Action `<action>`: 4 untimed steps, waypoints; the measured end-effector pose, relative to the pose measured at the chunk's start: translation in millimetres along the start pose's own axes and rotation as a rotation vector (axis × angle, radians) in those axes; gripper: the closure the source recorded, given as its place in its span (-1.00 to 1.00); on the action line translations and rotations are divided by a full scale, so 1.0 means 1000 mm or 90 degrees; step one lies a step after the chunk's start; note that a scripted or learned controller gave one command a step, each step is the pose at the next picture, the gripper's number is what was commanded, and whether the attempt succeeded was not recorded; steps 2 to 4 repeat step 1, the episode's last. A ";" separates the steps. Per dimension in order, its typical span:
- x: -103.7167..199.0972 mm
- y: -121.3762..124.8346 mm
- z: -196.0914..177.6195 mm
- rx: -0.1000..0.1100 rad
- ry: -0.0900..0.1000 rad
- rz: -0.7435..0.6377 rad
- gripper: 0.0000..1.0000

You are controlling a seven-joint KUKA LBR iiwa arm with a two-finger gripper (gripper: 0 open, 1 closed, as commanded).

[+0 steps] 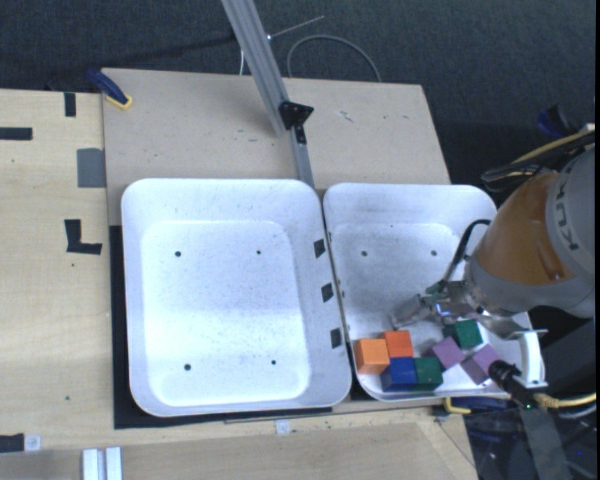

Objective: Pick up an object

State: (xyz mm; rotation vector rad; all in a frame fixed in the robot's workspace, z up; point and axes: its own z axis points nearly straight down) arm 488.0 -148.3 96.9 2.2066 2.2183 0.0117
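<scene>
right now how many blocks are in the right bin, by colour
orange blocks: 2
blue blocks: 1
green blocks: 2
purple blocks: 2
total: 7, all in the near corner of the right bin, though the gripper above them may hide more

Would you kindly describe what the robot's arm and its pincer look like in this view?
The arm is a rounded grey body with a broad orange band above the wrist. A thin black cable loops beside it. The pincer is small, metallic grey, partly blurred.
</scene>
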 end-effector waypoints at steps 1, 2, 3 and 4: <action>-0.012 0.028 -0.093 0.004 0.000 0.002 -1.00; -0.012 0.028 -0.093 0.004 0.000 0.002 -1.00; -0.012 0.028 -0.093 0.004 0.000 0.002 -1.00; -0.012 0.028 -0.093 0.004 0.000 0.002 -1.00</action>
